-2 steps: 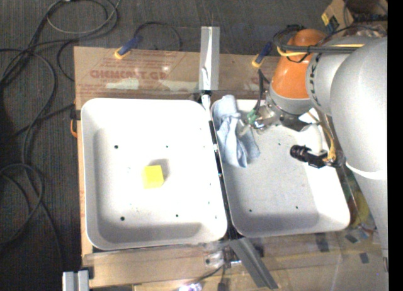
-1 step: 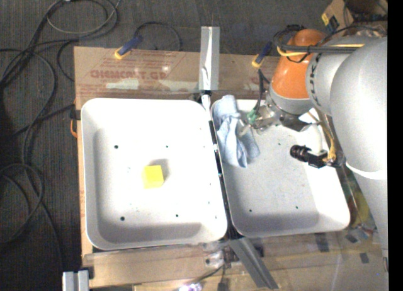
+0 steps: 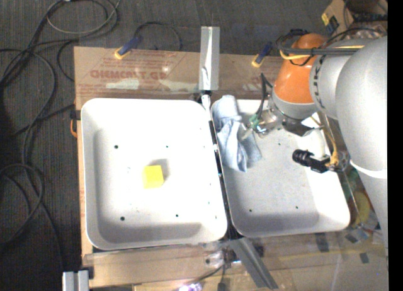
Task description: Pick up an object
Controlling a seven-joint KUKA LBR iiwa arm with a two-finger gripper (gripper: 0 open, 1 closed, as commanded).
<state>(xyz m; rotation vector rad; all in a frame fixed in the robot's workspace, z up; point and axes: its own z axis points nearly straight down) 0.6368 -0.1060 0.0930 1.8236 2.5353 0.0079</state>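
Note:
A crumpled light blue cloth [image 3: 233, 140] lies in the upper left corner of the right bin [image 3: 289, 214], against the divider between the bins. My gripper [image 3: 259, 124] hangs low at the cloth's right edge, under the orange band [image 3: 295, 83] of the arm; it is touching or very near the fabric. A small yellow block [image 3: 153, 176] sits alone near the middle of the left bin [image 3: 101, 220], far from the gripper.
The grey arm [image 3: 359, 107] covers the right bin's upper right side. A black fitting [image 3: 310, 159] juts over the bin floor by the right wall. A metal post [image 3: 209, 57] stands behind the bins. Cables and cardboard boxes lie around the bench.

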